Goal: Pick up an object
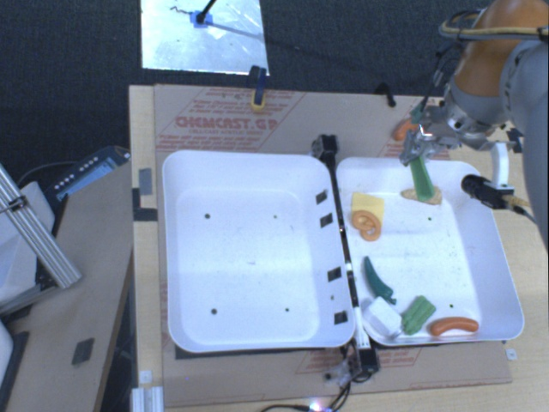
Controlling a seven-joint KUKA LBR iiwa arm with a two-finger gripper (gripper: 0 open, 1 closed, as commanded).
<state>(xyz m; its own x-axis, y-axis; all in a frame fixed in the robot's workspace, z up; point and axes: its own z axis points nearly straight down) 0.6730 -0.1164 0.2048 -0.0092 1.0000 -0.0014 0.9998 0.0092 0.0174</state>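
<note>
Right, from my seat I count two white bins: the left bin [249, 247] and the right bin [446, 239]. All the loose items sit in the right one, seven by my count. One yellow block [369, 204] lies at about nine o'clock of that bin, with one orange curled piece [367, 225] touching its lower edge. One dark teal curved piece [377, 281] lies toward seven o'clock. At six o'clock, three things cluster: one white block [383, 316], one green block [418, 314] tilted just beside it, and one orange sausage shape [452, 325] lying near the front wall. The seventh is a long green piece [421, 178] at twelve o'clock, standing tilted with its lower end on a small tan patch [422, 196] on the bin floor.

The gripper [418, 147] sits at the top of that long green piece, at the bin's twelve o'clock edge. Its fingers look drawn in around the piece's upper end, pinching it, though the metal there is cluttered and I read it with some caution. The arm [497, 50], grey with its orange band, comes in from three o'clock. One more orange bit [403, 130] shows just outside the bin, beside the gripper.
</note>
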